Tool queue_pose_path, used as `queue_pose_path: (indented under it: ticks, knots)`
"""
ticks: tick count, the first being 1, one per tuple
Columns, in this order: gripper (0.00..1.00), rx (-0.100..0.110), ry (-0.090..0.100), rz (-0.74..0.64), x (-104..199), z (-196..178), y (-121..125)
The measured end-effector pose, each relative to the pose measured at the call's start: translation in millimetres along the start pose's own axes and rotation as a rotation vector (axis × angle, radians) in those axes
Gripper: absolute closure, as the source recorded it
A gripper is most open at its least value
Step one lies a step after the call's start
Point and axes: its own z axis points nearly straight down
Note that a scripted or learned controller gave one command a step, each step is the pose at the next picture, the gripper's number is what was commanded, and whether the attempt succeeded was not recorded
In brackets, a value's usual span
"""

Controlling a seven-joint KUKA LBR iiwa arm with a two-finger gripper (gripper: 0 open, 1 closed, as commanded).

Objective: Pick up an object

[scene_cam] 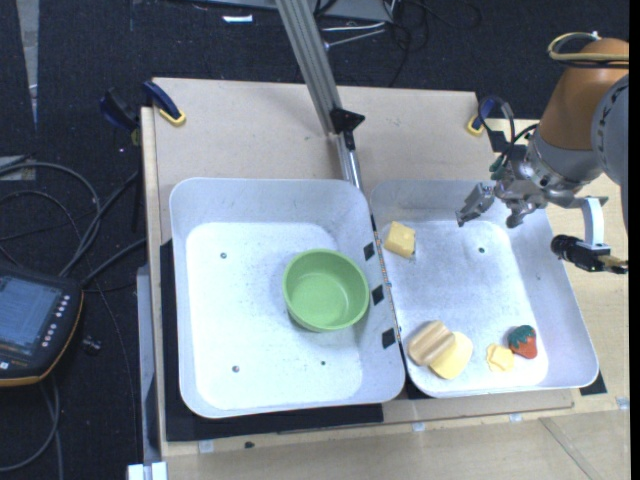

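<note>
Yellow block (400, 239) lies in the right bin (560, 298), near that bin's far left corner and close to the wall shared with the left bin (200, 298); it is the piece nearest the jaws (494, 209), though still well apart from them. The jaws hang above the far part of the right bin, toward the table's (250, 133) far right corner, spread open with two dark fingers (472, 208) pointing down and nothing between them. The grey arm with its orange band (585, 93) reaches in from the table's right edge.

Along the near edge of the right bin sit a tan bread-like piece (428, 340) touching a pale yellow round piece (452, 357), then a small yellow chunk (500, 358) just beside a red strawberry-like toy (523, 341). A green bowl (325, 289) stands upright in the left bin, toward its right side. A grey pole (310, 58) slants across the table's far edge, ending between the bins. Nothing lies between the jaws and the block.
</note>
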Motion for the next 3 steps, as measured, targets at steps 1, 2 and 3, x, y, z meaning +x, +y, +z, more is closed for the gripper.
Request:
queue_pose_path:
  ticks: [1,2,3]
  knots:
    - [1.0,-0.005,-0.001,0.0,0,-13,1]
    - [1.0,-0.007,-0.002,0.001,-2,-75,-4]
    - [1.0,-0.003,0.0,0.0,-2,-57,-3]
